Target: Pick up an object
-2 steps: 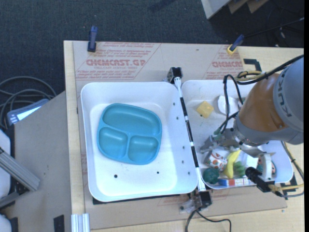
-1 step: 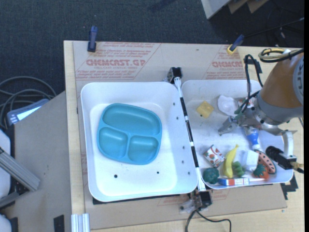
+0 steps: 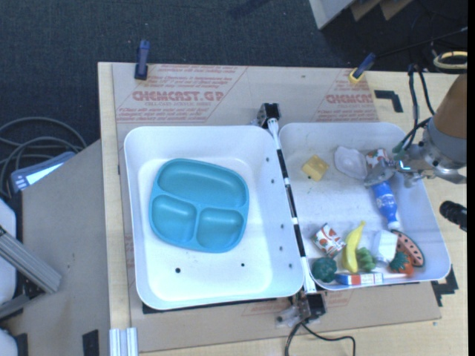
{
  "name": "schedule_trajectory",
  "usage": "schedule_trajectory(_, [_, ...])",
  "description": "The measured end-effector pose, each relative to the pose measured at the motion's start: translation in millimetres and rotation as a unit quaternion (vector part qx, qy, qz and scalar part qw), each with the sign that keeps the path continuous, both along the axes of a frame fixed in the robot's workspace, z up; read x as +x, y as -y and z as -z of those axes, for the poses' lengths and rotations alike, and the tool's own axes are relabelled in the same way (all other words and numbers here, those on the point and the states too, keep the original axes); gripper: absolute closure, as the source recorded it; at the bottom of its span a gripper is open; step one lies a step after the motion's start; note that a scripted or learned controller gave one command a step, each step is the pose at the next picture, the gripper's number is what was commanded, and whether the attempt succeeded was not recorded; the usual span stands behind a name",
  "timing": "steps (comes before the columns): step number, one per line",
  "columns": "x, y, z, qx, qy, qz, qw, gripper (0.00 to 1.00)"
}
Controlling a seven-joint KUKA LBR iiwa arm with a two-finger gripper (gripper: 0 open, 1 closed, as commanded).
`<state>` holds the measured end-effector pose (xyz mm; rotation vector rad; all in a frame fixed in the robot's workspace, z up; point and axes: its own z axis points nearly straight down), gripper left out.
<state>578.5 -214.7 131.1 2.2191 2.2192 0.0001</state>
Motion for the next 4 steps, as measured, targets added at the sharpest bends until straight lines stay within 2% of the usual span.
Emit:
schedule_trajectory(1, [-5,3,47,0.0064,-0.003,-0.002,1.0,0.0])
schedule_trajectory(2, [-4,5,36,0.0025,-0.001,-0.002,1.0,1.0])
schedule_trajectory(3, [-3,-80,47,0.002,-0.002,-0.001,1.0,1.0])
schedule_trajectory(4, [16,-154,-54,0.0016,0.0,-0.001,1.0,1.0])
